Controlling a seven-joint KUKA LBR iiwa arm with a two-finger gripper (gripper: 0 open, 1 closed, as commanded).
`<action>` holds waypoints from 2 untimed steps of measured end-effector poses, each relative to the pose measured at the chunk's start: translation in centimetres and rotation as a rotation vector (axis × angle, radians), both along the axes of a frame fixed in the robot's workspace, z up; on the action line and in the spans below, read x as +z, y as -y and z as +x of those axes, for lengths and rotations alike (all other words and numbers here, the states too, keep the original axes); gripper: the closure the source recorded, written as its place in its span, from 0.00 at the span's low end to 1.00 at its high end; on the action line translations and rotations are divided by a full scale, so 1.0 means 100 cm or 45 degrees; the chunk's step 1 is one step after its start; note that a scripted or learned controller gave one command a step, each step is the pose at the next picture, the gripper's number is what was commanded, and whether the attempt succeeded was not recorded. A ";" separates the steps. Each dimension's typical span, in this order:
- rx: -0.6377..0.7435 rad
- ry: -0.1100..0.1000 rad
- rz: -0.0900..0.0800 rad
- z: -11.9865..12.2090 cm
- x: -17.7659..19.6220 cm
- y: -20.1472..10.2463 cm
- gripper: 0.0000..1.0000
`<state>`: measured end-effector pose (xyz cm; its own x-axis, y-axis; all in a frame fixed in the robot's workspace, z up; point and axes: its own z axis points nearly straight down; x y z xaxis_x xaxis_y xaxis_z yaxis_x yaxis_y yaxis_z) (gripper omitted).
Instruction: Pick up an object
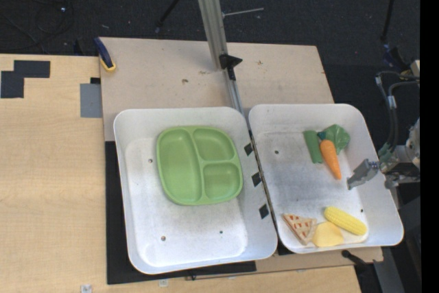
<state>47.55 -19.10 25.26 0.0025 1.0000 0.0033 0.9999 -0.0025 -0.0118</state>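
In the right bin point(288, 147) lie a toy carrot point(331, 158) with green leaves point(336, 135) at its far end and a green strip beside it. A yellow corn cob point(345, 221), a pizza slice point(298, 226) and a pale yellow piece point(328, 236) sit near that bin's front edge. My gripper point(361, 175) reaches in low over the bin's right rim, just right of the carrot's tip and apart from it. Nothing shows in its grasp.
The left bin point(137, 216) holds a green divided plate point(199, 165). A metal post point(211, 17) rises behind the seam between the bins. Black clips sit along that seam. A wooden board lies to the left.
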 end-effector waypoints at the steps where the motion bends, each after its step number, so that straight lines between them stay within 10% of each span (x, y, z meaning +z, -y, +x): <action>1: 0.003 0.011 -0.003 0.002 0.004 0.000 0.00; 2: 0.003 0.006 -0.001 0.003 -0.040 -0.004 0.00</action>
